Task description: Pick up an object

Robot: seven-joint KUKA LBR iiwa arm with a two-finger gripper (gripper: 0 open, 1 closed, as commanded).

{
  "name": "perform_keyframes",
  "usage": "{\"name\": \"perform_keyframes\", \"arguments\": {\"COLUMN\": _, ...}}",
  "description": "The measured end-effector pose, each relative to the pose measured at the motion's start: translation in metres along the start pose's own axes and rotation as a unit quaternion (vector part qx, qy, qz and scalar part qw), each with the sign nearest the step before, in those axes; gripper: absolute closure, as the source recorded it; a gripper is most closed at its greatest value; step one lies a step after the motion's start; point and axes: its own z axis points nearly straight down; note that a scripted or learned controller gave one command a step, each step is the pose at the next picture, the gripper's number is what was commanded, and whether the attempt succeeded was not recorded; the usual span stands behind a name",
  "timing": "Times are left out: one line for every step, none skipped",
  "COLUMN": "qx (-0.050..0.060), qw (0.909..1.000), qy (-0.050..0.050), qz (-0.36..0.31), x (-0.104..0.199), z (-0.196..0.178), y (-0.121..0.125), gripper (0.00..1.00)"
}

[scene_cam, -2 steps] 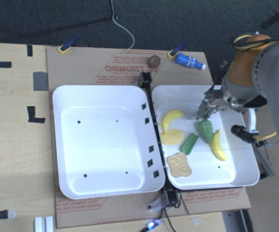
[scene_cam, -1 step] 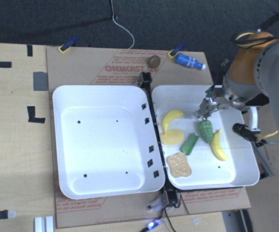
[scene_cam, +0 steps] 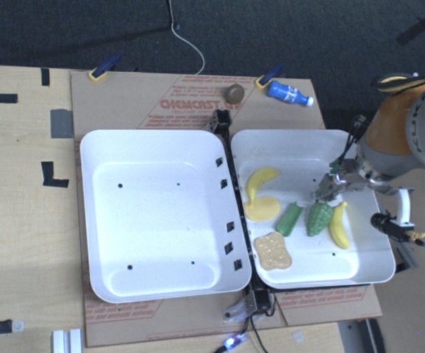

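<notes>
The right bin (scene_cam: 301,144) holds several toy foods. A curved yellow piece (scene_cam: 260,180) and a round yellow piece (scene_cam: 262,209) lie at its left. A tan cracker (scene_cam: 273,250) sits near the front. A slim green vegetable (scene_cam: 289,219), a dark green bumpy piece (scene_cam: 318,218) and a yellow banana (scene_cam: 339,225) lie side by side at centre right. My gripper (scene_cam: 329,187) reaches in from the right and hangs low just behind the bumpy green piece, with nothing seen in its grasp.
The left bin (scene_cam: 154,145) adjoins the right one. Behind the bins lie a blue bottle (scene_cam: 290,93) and a small brown round object (scene_cam: 234,93). Clips (scene_cam: 104,66) pin the cardboard sheet. The grey arm (scene_cam: 396,142) overhangs the right bin's right rim.
</notes>
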Motion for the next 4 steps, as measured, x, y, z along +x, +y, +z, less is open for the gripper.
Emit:
{"name": "perform_keyframes", "arguments": {"qx": -0.005, "qw": 1.0000, "qy": 0.000, "qz": 0.000, "x": 0.002, "z": 0.012, "y": -0.056, "gripper": 1.00}}
{"name": "perform_keyframes", "arguments": {"qx": -0.006, "qw": 1.0000, "qy": -0.001, "qz": -0.001, "x": 0.001, "z": 0.012, "y": -0.102, "gripper": 1.00}}
{"name": "perform_keyframes", "arguments": {"qx": -0.003, "qw": 1.0000, "qy": 0.001, "qz": -0.002, "x": 0.002, "z": -0.011, "y": -0.103, "gripper": 1.00}}
{"name": "perform_keyframes", "arguments": {"qx": -0.002, "qw": 1.0000, "qy": 0.000, "qz": -0.001, "x": 0.006, "z": 0.014, "y": -0.104, "gripper": 1.00}}
